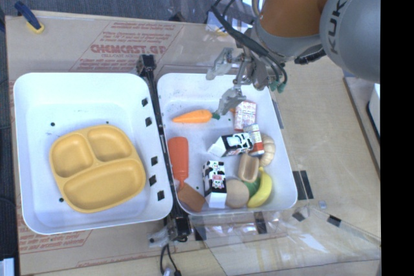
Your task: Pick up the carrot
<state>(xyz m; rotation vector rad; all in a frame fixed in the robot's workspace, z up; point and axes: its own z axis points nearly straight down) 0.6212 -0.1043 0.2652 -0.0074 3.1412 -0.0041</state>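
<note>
An orange carrot (193,117) with a small green top lies flat in the upper left part of the right bin (194,84), pointing left. My gripper (233,99) hangs over the same bin, just right of and slightly above the carrot's green end. Nothing shows in its grasp. The grey arm with its orange band reaches in from the upper right.
A pile of toy food fills the right bin's lower half: a red-orange sausage (178,158), two cow-patterned cartons (236,143), a banana (262,191), a small packet (245,114). The left bin (39,94) holds a yellow divided plate (97,168).
</note>
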